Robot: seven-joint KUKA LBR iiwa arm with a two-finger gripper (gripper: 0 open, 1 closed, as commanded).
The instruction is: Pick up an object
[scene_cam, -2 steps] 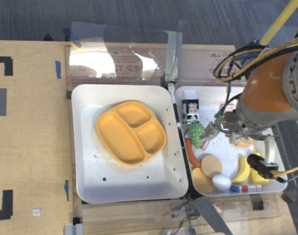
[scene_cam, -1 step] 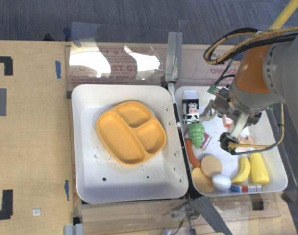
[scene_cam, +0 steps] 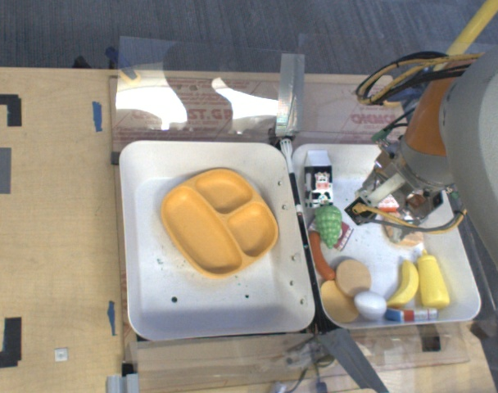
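Camera view: the gripper (scene_cam: 400, 207) hangs over the right white bin (scene_cam: 470, 301), near a yellow plastic banana (scene_cam: 406, 282) and a yellow bottle (scene_cam: 432, 281). Whether the jaws are apart or together cannot be told. The left white bin (scene_cam: 142, 301) holds an orange three-compartment plate (scene_cam: 220, 219).

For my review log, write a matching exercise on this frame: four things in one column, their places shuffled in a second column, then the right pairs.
Things:
1. orange divided plate
2. banana
3. small cow-print carton
4. white egg

Places:
A. far end of the right bin, by the divider
B. in the left bin
C. near edge of the right bin, beside a tan disc
D. directly beside the yellow bottle

Pairs: 1-B, 2-D, 3-A, 4-C.
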